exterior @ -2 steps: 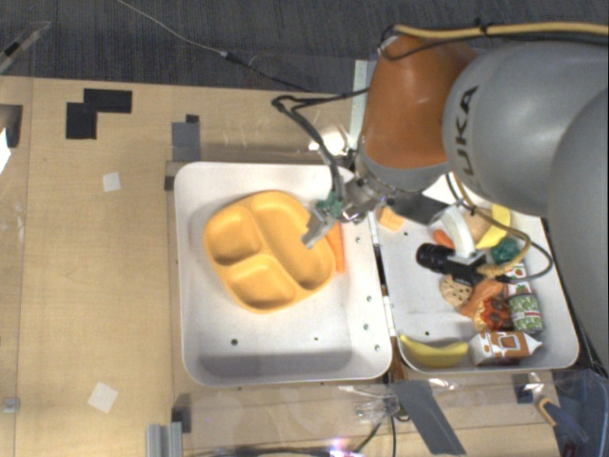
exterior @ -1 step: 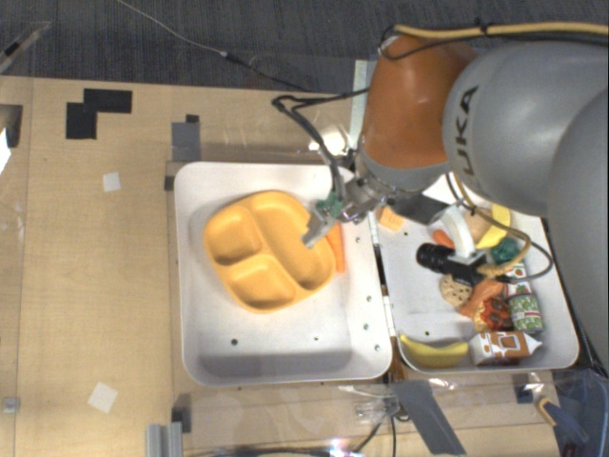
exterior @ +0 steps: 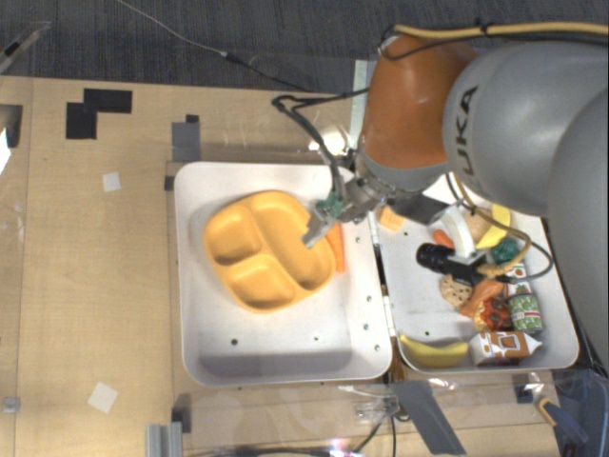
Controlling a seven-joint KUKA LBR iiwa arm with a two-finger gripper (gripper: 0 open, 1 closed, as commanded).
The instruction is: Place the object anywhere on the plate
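Observation:
A yellow divided plate [exterior: 262, 248] lies in the left white bin [exterior: 276, 350]. My gripper [exterior: 322, 228] hangs over the plate's right rim, pointing down and to the left. A slim orange carrot-like piece [exterior: 335, 248] stands upright just right of the gripper tip, at the plate's right edge. It is close against the gripper, but the view does not show whether it is gripped or resting on the rim. The grey and orange arm hides the area above and to the right of the gripper.
The right bin [exterior: 419, 312] holds several small items: a banana [exterior: 436, 351] at the front, cartons [exterior: 504, 347], a green can [exterior: 524, 312], a cookie [exterior: 454, 291] and a yellow block [exterior: 390, 220]. A ridge [exterior: 377, 284] separates the bins.

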